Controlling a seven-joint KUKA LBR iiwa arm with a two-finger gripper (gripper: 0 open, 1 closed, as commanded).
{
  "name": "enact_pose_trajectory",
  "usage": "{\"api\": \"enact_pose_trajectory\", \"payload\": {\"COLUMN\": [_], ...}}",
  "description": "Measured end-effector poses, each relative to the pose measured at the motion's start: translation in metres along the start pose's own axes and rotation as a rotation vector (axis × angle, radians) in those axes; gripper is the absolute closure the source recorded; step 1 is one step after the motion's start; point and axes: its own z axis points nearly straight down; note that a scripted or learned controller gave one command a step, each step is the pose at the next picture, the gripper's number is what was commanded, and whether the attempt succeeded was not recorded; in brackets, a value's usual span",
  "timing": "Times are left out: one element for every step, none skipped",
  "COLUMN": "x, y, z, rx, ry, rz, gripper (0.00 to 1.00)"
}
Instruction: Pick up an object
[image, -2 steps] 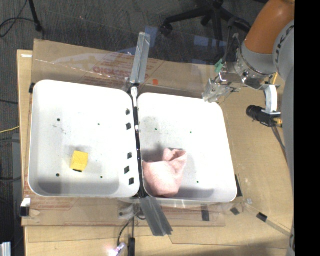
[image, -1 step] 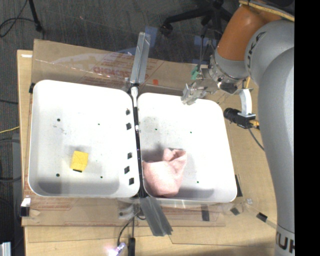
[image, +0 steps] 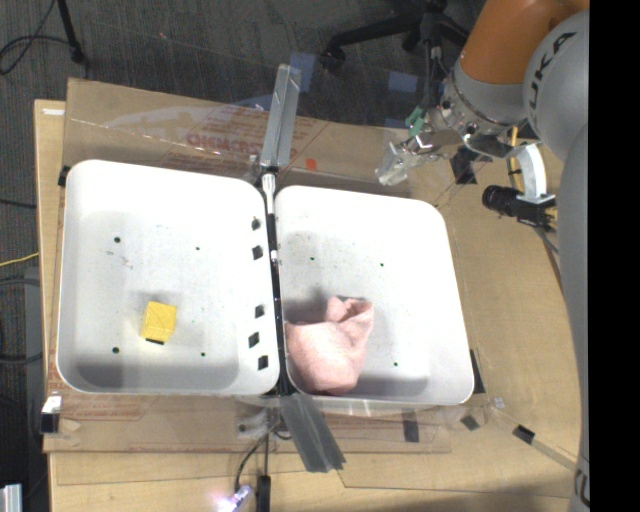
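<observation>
A small yellow block (image: 159, 321) lies in the left bin (image: 150, 200), toward its near left part. A crumpled pink cloth (image: 330, 345) rests in the right bin (image: 400, 240) against the near left corner, beside the divider. My gripper (image: 400, 160) hangs above the bench just past the far edge of the right bin, well away from both objects. Nothing shows between its pale fingers. The grey arm with its orange band comes in from the upper right.
A grey metal divider rail (image: 272, 180) runs between the two bins, with black clips along it. Cardboard (image: 500, 330) lies under the bins. Cables and a black fitting (image: 515, 200) hang by the arm at the right.
</observation>
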Motion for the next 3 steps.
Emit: {"api": "enact_pose_trajectory", "payload": {"x": [-0.045, -0.029, -0.016], "y": [-0.011, -0.007, -0.005], "z": [0.063, 0.086, 0.015], "rx": [0.003, 0.002, 0.001], "ry": [0.001, 0.001, -0.001], "rz": [-0.047, -0.107, 0.047], "gripper": [1.00, 1.00, 1.00]}}
